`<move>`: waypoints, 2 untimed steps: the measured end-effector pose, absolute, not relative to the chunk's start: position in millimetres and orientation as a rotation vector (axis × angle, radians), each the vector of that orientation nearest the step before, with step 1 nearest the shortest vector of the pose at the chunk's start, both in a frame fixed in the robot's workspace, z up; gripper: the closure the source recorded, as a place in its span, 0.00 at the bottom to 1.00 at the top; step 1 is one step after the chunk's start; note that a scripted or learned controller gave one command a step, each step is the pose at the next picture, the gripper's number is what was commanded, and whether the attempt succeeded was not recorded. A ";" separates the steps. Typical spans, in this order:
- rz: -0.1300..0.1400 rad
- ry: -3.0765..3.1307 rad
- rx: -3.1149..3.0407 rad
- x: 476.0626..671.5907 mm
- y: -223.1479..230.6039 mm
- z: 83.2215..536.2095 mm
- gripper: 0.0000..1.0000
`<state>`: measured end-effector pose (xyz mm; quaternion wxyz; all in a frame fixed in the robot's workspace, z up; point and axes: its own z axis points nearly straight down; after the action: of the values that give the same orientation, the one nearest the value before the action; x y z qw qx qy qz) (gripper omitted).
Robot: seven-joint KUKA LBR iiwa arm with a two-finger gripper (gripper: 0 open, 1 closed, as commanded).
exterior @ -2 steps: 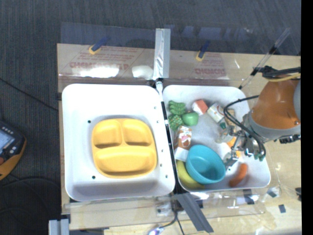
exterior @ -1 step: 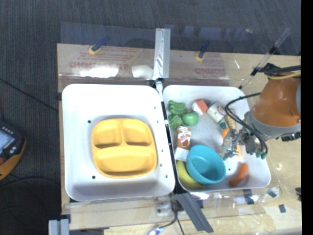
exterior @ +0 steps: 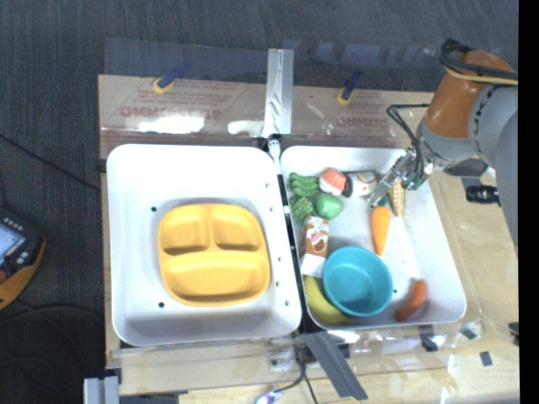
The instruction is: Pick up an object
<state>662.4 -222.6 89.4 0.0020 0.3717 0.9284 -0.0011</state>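
two white bins (exterior: 126, 251) on plywood bench (exterior: 168, 99), dark carpet (exterior: 50, 57) around. gripper (exterior: 397, 185) low over right bin beside toy carrot (exterior: 381, 225); jaw state: cannot tell.

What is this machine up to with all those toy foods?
A grey and orange robot arm reaches in from the right, with its gripper low over the far end of the right bin. That bin holds toy food: a carrot just below the gripper, a blue bowl, a banana and a few others. The left bin holds a yellow divided tray. I can't tell whether it has grabbed anything yet.
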 end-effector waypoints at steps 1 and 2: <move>0.002 2.926 1.171 660.9 -220.2 89.7 0.00; -0.004 2.912 1.161 663.5 -220.4 99.4 1.00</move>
<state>663.5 -220.4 99.4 0.0032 0.3703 0.9289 -0.0014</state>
